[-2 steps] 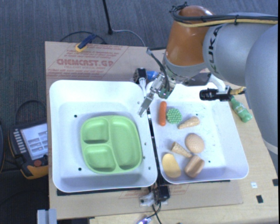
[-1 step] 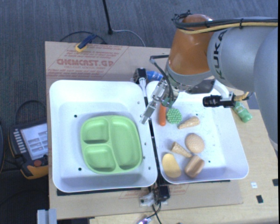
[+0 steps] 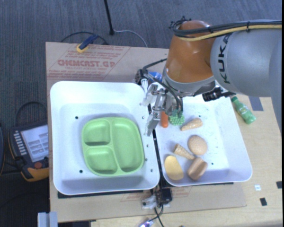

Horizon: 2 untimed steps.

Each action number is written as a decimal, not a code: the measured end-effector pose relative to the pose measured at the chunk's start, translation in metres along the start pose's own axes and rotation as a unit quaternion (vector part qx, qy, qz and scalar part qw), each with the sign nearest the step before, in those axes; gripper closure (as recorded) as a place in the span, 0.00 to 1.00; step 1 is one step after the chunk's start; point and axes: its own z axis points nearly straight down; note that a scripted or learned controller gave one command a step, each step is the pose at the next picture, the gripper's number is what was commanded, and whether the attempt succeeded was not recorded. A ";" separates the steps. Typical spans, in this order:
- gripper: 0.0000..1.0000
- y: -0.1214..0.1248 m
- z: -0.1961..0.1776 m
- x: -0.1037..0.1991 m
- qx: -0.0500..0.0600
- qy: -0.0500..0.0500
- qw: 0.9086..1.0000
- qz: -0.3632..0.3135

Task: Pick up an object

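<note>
Metal fingers [image 3: 157, 111] of the gripper are seen low over the near-left corner region of the right white plastic bin [image 3: 227, 126], beside the divider between bins; whether they are open or closed cannot be told, and nothing is clearly seen between them. Just beside the fingers, a small orange carrot-like piece [image 3: 164, 121] and a knobbly green toy vegetable [image 3: 176, 119] are touching or nearly touching. These are judged the likeliest pick: light, rigid moulded plastic, smooth, somewhat slippery; a grip across the narrow middle would be suited, though crowding is a risk.

Further out, a tan tapered piece [image 3: 192, 124], a round beige bread-like item [image 3: 197, 145], a tan cone [image 3: 182, 151], a glossy yellow lemon-shaped piece [image 3: 173, 167] and a brown rounded piece [image 3: 197, 168] are lying near each other. All are judged hollow toy food, stiff, not fragile, prone to rolling.

In the left white bin [image 3: 66, 108] a pale green three-compartment plastic tray [image 3: 112, 145] is resting flat. A green bottle [image 3: 244, 110] is lying on the bench [image 3: 270, 174] outside the right bin.
</note>
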 end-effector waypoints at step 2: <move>0.00 0.015 0.000 0.051 0.000 0.000 0.981 -0.196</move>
